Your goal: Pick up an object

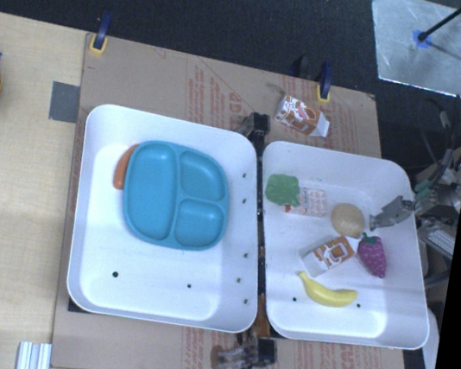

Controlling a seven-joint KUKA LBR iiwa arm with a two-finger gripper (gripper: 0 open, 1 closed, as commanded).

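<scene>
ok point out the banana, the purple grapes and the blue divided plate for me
banana [326, 292]: camera view, middle of its curved yellow body.
purple grapes [373, 256]: camera view, centre of the bunch.
blue divided plate [178, 196]: camera view, ridge where its compartments meet.

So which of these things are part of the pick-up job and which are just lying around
For the job: gripper, potato, grapes, small carton, banana, green broccoli toy, all in the right bin.

Lying about: blue divided plate, orange item under its edge, left bin, packet on the cardboard.
</scene>
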